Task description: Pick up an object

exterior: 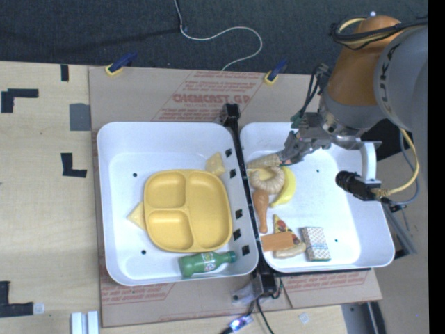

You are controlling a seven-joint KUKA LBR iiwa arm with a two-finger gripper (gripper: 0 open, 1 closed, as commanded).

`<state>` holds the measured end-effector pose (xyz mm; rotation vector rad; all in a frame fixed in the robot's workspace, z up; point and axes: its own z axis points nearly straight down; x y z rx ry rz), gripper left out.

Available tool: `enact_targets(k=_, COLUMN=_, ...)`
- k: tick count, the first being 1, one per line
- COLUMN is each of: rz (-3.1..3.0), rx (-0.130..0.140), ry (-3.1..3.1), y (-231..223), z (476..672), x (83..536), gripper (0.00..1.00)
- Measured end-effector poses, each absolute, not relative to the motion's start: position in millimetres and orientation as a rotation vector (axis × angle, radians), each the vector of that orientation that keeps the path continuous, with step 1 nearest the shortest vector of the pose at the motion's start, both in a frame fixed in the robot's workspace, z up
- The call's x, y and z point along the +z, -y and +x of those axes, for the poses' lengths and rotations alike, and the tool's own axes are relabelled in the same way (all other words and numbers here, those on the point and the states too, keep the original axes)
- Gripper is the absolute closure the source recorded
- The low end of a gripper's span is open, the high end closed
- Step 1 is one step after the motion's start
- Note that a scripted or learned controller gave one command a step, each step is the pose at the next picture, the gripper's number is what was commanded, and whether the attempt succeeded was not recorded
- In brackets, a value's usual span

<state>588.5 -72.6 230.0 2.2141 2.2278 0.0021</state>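
Here: one yellow tray (188, 209), one green bottle (206, 262), one banana (286, 188).

Right bin (361, 245), left side: tan ring-shaped pastry (266, 179) overlapping yellow banana (286, 188); orange carrot (261, 211) just nearer. Near edge: small patterned box (316, 243) beside orange-brown wedge (281, 243).

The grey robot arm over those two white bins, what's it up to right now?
The grey arm with the orange band reaches in from the right, its gripper low over the right white bin, beside a tan ring-shaped doughnut toy and a yellow banana. Nothing is visibly lifted. The left white bin holds a yellow divided plastic plate and a green bottle lying on its side.
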Motion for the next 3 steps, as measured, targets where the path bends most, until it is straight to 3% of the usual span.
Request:
enact_targets(k=1, rz=2.216, rx=-0.001, ry=-2.228, y=30, z=619.9, x=213, gripper=1.0)
enact_targets(k=2, rz=2.219, rx=0.0, ry=-2.225, y=31, z=630.1, x=225, gripper=1.0)
enact_targets(k=3, rz=2.221, rx=-0.003, ry=-2.221, y=38, z=615.4, x=233, gripper=1.0)
